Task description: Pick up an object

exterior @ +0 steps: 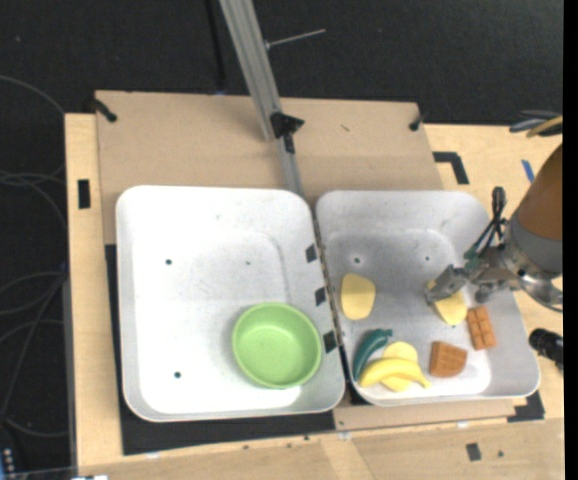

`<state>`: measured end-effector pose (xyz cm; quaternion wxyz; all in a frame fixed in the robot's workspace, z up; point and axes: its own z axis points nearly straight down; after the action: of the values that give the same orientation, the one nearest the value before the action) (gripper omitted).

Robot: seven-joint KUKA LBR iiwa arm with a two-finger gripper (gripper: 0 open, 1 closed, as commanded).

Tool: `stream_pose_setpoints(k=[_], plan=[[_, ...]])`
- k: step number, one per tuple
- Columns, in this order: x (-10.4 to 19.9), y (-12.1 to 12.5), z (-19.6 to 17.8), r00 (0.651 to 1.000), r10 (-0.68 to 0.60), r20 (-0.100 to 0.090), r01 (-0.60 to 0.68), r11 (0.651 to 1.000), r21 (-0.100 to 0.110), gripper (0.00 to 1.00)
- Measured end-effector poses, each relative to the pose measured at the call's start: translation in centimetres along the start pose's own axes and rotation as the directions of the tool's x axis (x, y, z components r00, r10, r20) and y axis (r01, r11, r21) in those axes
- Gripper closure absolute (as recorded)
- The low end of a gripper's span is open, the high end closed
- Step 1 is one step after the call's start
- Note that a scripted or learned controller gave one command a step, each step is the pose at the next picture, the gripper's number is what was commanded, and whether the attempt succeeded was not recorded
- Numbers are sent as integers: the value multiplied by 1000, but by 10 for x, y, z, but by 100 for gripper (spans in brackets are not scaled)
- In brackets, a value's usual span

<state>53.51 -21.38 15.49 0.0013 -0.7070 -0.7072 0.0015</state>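
I see the gripper (456, 286) low in the right bin (389, 218), its 2 fingers apparently just above a pale yellow piece (452, 311); I cannot tell their state. The green bowl (276, 344) sits in the left bin (169, 228).

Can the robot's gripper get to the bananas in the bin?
Probably yes. The bananas lie in the right bin, uncovered from above, and the gripper hangs in that bin nearby. A green thing touches them, so it might get bumped.
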Motion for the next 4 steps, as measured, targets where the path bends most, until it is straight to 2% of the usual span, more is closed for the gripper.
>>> stream_pose_setpoints(k=[1, 2, 4], plan=[[-1, 0, 50, 1000, 1, 1, -1, 1000, -4, 0], [-2, 1, 38, 1000, 5, 2, -5, 1000, -9, 100], [2, 11, -70, 1000, -3, 2, 3, 1000, -7, 100]])
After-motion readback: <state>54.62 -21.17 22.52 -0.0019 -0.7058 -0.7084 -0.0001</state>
